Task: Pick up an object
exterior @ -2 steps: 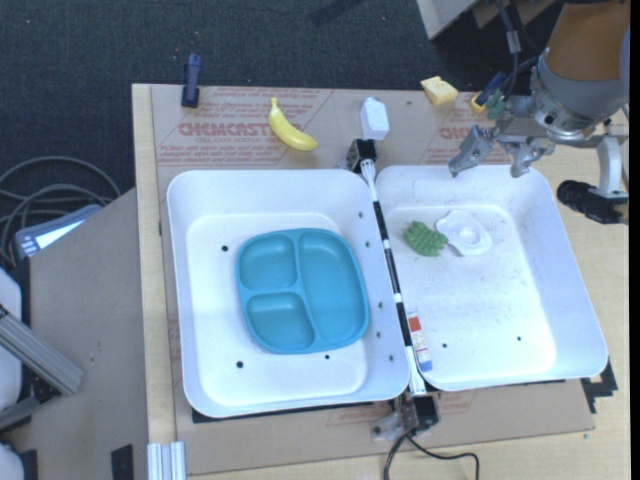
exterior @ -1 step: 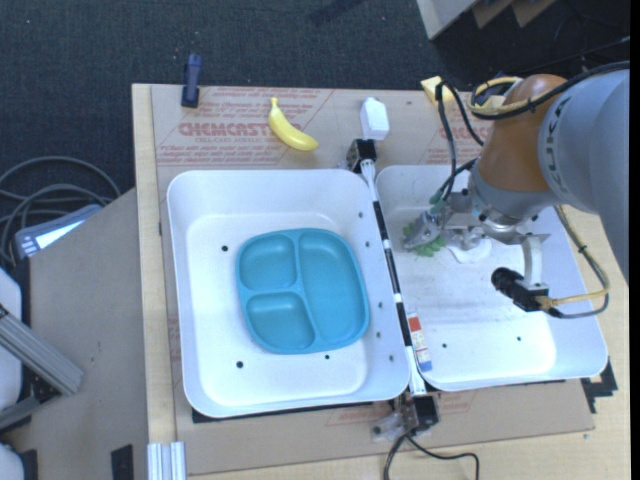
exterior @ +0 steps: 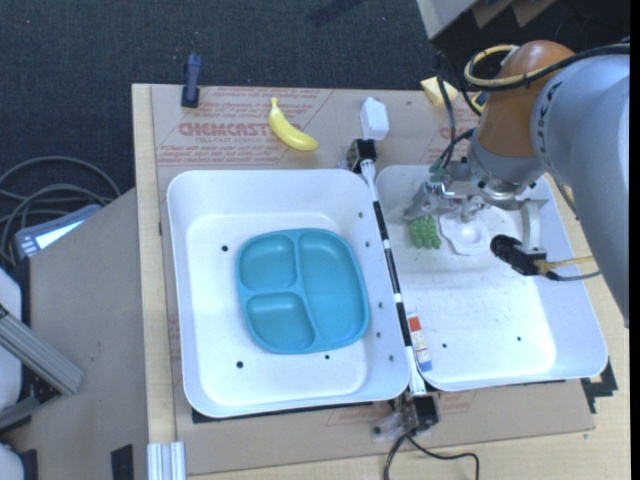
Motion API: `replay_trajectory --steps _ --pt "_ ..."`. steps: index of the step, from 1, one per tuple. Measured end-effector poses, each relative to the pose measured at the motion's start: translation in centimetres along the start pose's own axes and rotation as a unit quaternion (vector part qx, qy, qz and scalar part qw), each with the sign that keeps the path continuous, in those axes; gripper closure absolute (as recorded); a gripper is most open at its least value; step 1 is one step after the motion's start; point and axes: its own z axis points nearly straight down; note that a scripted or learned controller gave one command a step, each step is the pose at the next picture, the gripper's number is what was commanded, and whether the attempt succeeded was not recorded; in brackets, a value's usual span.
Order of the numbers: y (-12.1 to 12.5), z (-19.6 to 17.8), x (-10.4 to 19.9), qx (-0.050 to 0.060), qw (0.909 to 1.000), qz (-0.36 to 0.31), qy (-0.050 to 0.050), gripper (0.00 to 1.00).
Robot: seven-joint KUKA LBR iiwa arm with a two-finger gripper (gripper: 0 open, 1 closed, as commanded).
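I have the gripper (exterior: pixel 447 200) low in the right bin's (exterior: pixel 500 338) far corner, just beside the small green object (exterior: pixel 426 233), though I cannot tell its state, and that bin's near wall crowds it while open floor lies toward me.

Smooth, glossy blue plastic tray (exterior: pixel 300 290); matt white plastic bins (exterior: pixel 200 228); rough brown cardboard bench (exterior: pixel 240 128); glossy yellow plastic banana (exterior: pixel 288 128).

Two white bins (exterior: pixel 200 298) (exterior: pixel 560 348); one blue divided plate (exterior: pixel 300 290); one green object (exterior: pixel 426 233); one small white object (exterior: pixel 466 236); one yellow banana (exterior: pixel 289 129); one blue clip (exterior: pixel 191 79).
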Motion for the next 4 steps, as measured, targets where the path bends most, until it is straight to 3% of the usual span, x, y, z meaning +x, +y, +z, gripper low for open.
replay_trajectory --steps 1,2,3,4 --pt "-4.0 0.5 1.2 0.002 1.0000 0.001 0.001 0.00" --pt "0.5 0.4 -0.9 0.000 1.0000 0.000 0.000 0.00" --pt "-1.2 0.4 1.2 0.002 1.0000 0.000 0.001 0.00" --pt "-1.1 -0.6 1.2 0.001 1.0000 0.000 0.000 1.00"
